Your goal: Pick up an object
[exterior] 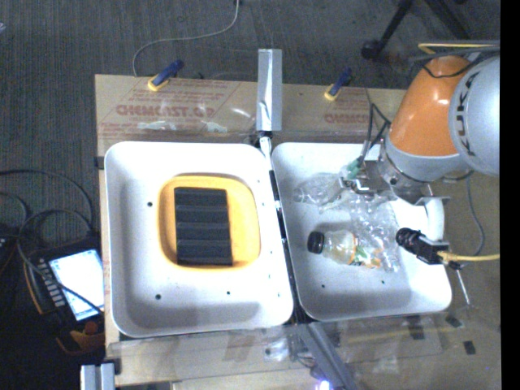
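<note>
The right bin (370, 303) holds a small clear bottle (335, 243) with a black cap, lying on its side near the middle. Crumpled clear plastic (325, 189) lies behind it and more clear wrap (375, 222) to its right. A yellow tray-like object (166, 218) with a black ridged insert (202, 225) rests in the left bin (130, 291). My gripper (360, 179) reaches in from the right, low over the back of the right bin, beside the crumpled plastic and above the bottle. The arm's grey and orange wrist (426, 120) hides the bin's back right corner.
A metal post (269, 88) stands behind the seam between the bins. Two blue-and-yellow clamps (165, 75) (339, 83) hold the board at the back. A black fitting with a yellow cable (416, 244) hangs over the right bin's right side, next to a white piece (435, 216).
</note>
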